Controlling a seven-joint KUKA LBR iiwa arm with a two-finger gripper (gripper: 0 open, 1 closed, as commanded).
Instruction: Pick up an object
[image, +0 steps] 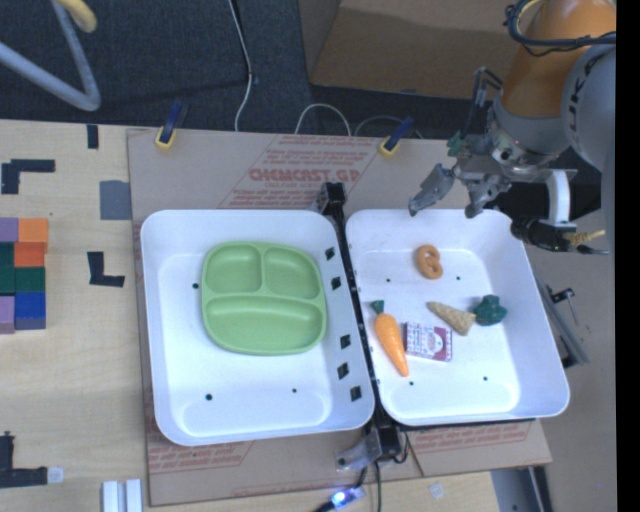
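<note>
The gripper (452, 199) hangs above the far rim of the right bin (530, 392), its two fingers spread wide with nothing between them. Below it, in that bin, lie the candidates: a small pretzel (430, 262) nearest the claw, a toy carrot (391, 343) near the divider, a small pink carton (428, 342) touching the carrot's side, a tan cone (452, 318) and, just beside its broad end, a dark green toy (489, 310). The left bin (165, 400) holds a green divided plate (264, 298), well apart from the arm.

All the pieces look like light play food — probably hard plastic, stiff, and somewhat slick. The carrot seems the soundest choice: long, tapered, lying at a slant, so a grip across its thick orange middle should seat well, though the carton pressed against it leaves little room for one finger on that side. The pretzel stands clear of everything but lies flat and low, so fingers may slide over it. The cone would likely squirt out of a pinch near its tip — better taken toward the wide end
</note>
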